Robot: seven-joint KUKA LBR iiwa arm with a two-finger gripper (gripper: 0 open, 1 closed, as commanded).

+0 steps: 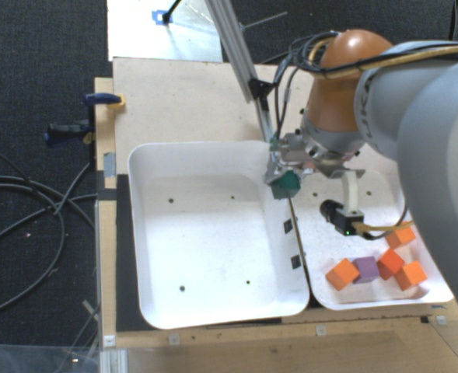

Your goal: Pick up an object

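My gripper (284, 179) hangs over the wall between the two bins, near their far end. A small green block (288, 183) sits between its fingers, lifted above the bin rim. The gripper is shut on that block. Several blocks lie in the right bin (372, 189) near its front: an orange cube (341, 273), a purple cube (366, 269), a red-orange cube (389, 263), another orange cube (412, 274) and one more orange block (400, 237) partly under the arm.
The left bin (213, 239) shows bare white floor with a few dark specks. The big grey arm (415, 107) covers the right bin's far right part. A slanted metal pole (232, 37) and blue clamps (85, 130) stand behind the bins.
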